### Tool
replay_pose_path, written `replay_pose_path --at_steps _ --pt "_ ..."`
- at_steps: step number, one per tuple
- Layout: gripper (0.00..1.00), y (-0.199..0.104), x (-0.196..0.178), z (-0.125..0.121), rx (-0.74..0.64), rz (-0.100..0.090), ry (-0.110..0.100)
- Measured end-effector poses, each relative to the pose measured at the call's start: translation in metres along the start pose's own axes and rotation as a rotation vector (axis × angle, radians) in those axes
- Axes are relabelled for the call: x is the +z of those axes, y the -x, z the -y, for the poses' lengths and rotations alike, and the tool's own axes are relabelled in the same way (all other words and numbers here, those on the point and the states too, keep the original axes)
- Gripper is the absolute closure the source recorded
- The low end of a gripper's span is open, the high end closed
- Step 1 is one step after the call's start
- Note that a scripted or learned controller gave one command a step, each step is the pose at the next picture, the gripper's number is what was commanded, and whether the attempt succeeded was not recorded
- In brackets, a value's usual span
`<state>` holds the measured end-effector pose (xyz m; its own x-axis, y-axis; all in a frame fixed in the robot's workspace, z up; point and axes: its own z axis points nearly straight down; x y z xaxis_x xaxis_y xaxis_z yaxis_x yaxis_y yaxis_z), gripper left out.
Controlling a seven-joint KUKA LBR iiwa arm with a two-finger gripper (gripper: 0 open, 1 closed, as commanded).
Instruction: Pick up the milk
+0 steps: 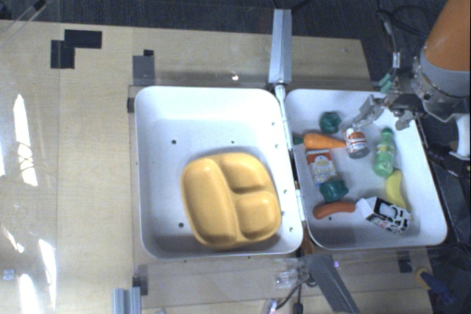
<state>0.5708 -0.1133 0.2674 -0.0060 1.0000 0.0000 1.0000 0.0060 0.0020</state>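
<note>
- White plastic bins sit side by side at mid-frame: left bin (154, 158) and right bin (434, 224).
- Left bin: holds a yellow compartment tray (229, 196), lying toward its lower centre.
- Right bin, lower right: the milk (388, 215), a small white carton with black patches, lies on its side, just right of a sausage (335, 209) and below a banana (397, 187).
- Right bin, upper part: a carrot (324, 141), a small can (357, 143), a green bottle (384, 156) and two teal items.
- Gripper (391, 108): at the frame's right edge over the right bin's upper right, well apart from the milk; its opening cannot be told.
</note>
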Motion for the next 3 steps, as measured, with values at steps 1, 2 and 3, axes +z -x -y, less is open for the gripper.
replay_pose_path --at_steps 1,2,3 --pt "0.0 -0.003 0.105 0.012 0.018 0.0 -0.001" --pt "0.0 0.015 0.047 0.083 -0.111 0.0 0.001" --pt "0.0 -0.018 0.166 0.04 -0.186 0.0 0.002"
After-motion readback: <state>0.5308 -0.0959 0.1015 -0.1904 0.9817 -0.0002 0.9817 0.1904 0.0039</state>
